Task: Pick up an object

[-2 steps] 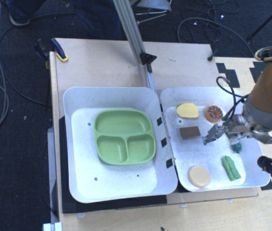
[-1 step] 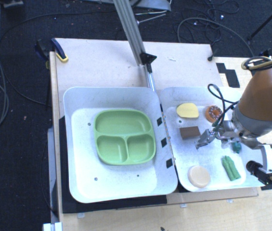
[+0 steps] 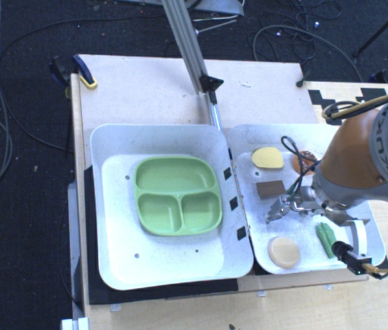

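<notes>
The right bin holds a yellow lump at the back, a brown block in the middle, a pale round disc at the front and a green stick to the right. An orange object shows partly behind the arm. My gripper hangs low over the bin, just in front of the brown block and behind the pale disc. Its fingers point left. Nothing visible sits between them.
The left bin holds a green three-compartment tray. A metal pole slants down to the bins' shared back edge. A black cable loops near the yellow lump. The orange-banded arm covers the right bin's right side.
</notes>
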Robot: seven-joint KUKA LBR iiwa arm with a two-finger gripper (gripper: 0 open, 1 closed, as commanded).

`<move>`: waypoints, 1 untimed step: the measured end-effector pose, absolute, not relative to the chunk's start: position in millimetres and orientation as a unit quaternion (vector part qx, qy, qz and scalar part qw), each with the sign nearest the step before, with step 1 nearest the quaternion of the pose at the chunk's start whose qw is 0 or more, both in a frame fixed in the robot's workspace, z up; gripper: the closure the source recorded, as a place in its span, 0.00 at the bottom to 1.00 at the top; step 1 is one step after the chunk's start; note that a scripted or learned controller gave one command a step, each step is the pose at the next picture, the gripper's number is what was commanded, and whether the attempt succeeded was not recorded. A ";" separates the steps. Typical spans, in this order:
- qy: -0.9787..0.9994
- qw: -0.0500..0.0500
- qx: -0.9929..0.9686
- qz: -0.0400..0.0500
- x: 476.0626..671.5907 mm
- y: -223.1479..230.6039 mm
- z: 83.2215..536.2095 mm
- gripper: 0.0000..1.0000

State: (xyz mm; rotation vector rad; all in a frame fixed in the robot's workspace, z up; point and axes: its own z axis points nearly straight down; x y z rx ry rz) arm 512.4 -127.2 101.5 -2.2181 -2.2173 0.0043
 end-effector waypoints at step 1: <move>-0.707 0.000 -0.708 0.000 513.6 -127.8 114.9 1.00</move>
